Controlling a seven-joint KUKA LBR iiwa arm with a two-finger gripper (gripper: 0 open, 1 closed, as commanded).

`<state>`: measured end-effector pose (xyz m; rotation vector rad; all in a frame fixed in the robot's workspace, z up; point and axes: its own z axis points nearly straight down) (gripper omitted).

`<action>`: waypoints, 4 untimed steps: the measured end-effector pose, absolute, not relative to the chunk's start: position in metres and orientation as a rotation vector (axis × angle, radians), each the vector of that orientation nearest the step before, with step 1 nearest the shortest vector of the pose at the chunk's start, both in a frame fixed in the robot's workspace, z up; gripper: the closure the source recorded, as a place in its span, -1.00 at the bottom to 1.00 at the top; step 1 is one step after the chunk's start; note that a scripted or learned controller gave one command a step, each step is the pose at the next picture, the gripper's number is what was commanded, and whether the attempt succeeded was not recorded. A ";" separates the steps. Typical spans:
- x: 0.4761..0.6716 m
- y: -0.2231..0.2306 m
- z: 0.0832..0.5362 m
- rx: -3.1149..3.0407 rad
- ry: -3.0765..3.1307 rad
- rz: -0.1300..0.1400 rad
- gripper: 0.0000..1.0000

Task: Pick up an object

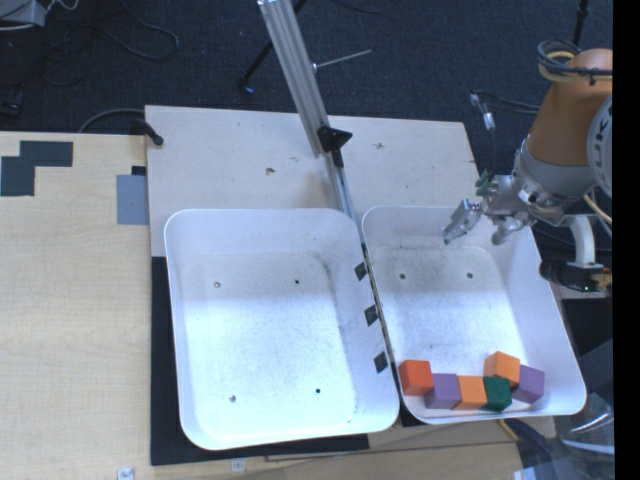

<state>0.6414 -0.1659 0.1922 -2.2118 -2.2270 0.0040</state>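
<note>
Gripper [483, 225]: fingers spread, nothing between them, above right bin's [560, 338] far edge. Blocks [472, 382]: clustered at its near edge, well apart. Step: approach. Next: travel nearward, descend over one block.

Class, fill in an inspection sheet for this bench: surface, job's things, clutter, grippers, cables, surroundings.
Surface: two white bins, left bin and right bin, side by side on the bench.
Job's things: orange, purple and green blocks clustered at the right bin's near edge.
Clutter: nothing seen.
Grippers: gripper over the right bin's far edge, away from the blocks, jaws holding nothing.
Cables: cables on the dark floor.
Surroundings: slanted metal rail, wooden table.
</note>
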 end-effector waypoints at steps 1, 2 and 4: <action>0.642 -0.166 0.202 -2.206 -2.233 0.005 1.00; 0.613 -0.125 0.241 -2.216 -2.224 -0.002 1.00; 0.511 -0.128 0.219 -2.221 -2.214 0.007 1.00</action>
